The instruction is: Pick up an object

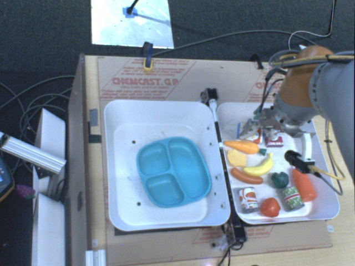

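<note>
My gripper (263,127) hangs low over the back of the right bin (327,206), coming down from the grey and orange wrist. Just below it lie an orange carrot (242,146) and a small red and white packet (274,142). A blue piece (242,129) shows at the gripper's left side. Further forward in the same bin lie a banana (260,167), a pale yellow piece (237,158), a brown sausage (246,175), a green vegetable (279,179), two small cans (249,199) (292,198), a red tomato (270,206) and a red-orange piece (304,185).
The left bin (119,121) holds a blue divided plate (173,171). A black clamp (209,96) sits at the back where the two bins meet. A white oblong piece (307,146) lies near the right bin's right wall. Cables run along the bench behind.
</note>
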Controlling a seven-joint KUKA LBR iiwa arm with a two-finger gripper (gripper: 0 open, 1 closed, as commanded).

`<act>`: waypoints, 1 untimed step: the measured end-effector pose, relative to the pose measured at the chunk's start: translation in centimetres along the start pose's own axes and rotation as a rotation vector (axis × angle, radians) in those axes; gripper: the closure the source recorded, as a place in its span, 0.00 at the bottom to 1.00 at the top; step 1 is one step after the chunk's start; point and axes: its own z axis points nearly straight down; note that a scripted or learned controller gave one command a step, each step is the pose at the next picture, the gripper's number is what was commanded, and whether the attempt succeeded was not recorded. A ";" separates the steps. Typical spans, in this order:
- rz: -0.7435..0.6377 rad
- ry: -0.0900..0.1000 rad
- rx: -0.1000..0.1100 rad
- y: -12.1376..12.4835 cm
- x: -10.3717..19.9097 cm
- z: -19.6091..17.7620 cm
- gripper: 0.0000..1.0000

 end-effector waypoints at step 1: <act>-0.001 0.001 -0.006 0.2 0.0 -1.2 1.00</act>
